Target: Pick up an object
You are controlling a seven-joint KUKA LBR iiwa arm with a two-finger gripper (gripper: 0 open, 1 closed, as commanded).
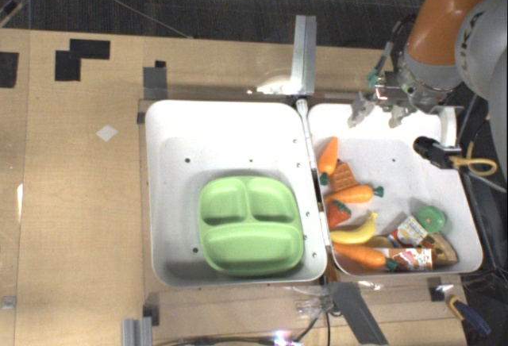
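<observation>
Camera view: gripper [378,112] hovers above far edge of right bin [468,205], fingers spread, nothing between them. Right bin holds toy food: carrots [327,154], banana [355,232], strawberry [337,212], cracker [344,177], green round piece [429,218], small packets [411,259], clustered along near-left side. Left bin [167,178] holds green divided plate [250,223].

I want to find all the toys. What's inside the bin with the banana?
Around the banana in the right bin lie toy carrots, a strawberry, a green lid and small packets. Anything beneath the pile is covered.
</observation>
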